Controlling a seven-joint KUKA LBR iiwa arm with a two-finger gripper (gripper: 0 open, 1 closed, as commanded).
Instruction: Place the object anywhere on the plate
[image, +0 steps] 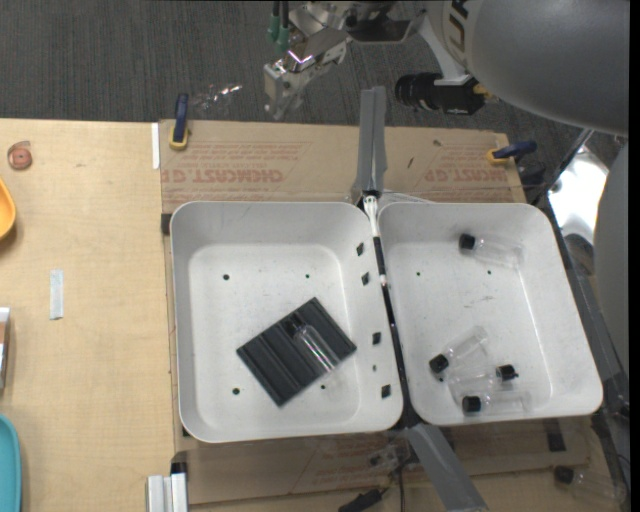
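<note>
Lying in the left bin (200, 240), a dark ribbed plate (296, 351) sits turned at an angle near the bin's lower middle, and a clear vial (313, 338) rests on top of it, stretched across its upper right part. The right bin (540, 225) holds more clear vials with black caps: one (484, 248) near the top wall, and three (470, 380) gathered close together toward the lower edge, though their clear bodies are faint against the white floor and their exact outlines are hard to make out. The gripper (284, 72) hangs high above the far edge of the bench, beyond the left bin's back wall and well apart from the plate; it carries nothing that can be seen, but whether its fingers stand apart or together cannot be told from this slant. The grey arm (540, 45) fills the upper right corner. Brown cardboard (260, 165) lies under both bins, pinned by a blue and yellow clamp (180, 125) at the left and another clamp (508, 152) at the right.
</note>
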